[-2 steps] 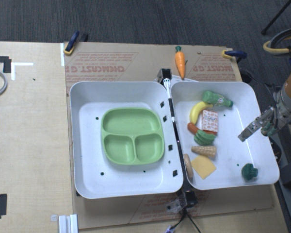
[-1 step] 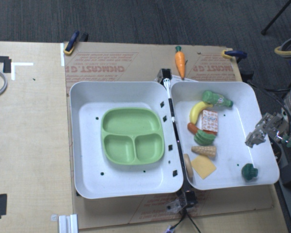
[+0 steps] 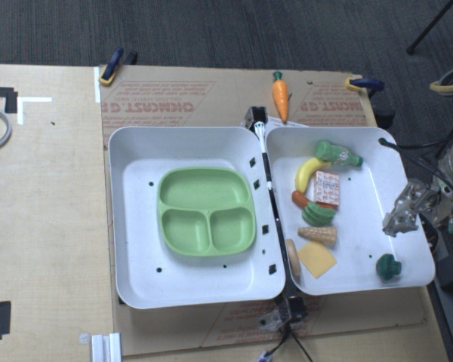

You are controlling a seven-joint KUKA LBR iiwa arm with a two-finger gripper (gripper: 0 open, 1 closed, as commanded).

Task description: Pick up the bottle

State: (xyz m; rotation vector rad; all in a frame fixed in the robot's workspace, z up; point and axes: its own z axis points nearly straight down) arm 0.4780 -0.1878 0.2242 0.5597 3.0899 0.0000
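The green plastic bottle [image 3: 337, 154] lies on its side near the far edge of the right-hand shallow white bin [image 3: 362, 270], its darker green body toward the bin's middle and its paler neck and cap pointing to the right. We see it well apart from the metal two-finger gripper [image 3: 401, 213], which hangs over the right rim of that same bin, with nothing between its fingers that we can make out; whether those fingers are spread or pressed together we cannot tell.

Nearest the gripper, we find a small dark green knobbly toy [image 3: 388, 267] in the near right corner of the bin. Further left lies a flat yellow wedge of toy cheese [image 3: 317, 259], and just above it a tan ridged cone [image 3: 318, 234]. Above these sit a green ribbed toy [image 3: 318, 213], a red and white printed box [image 3: 327, 188] and a small orange-red sausage shape [image 3: 300, 199] at its left. A yellow toy banana [image 3: 308, 173] curves just below and left of the bottle.

The left-hand white bin [image 3: 136, 262] holds a pale green three-compartment tray [image 3: 206, 211]. Beyond both bins, an orange toy carrot with a green top [image 3: 279, 95] rests on the brown cardboard sheet [image 3: 166, 96].
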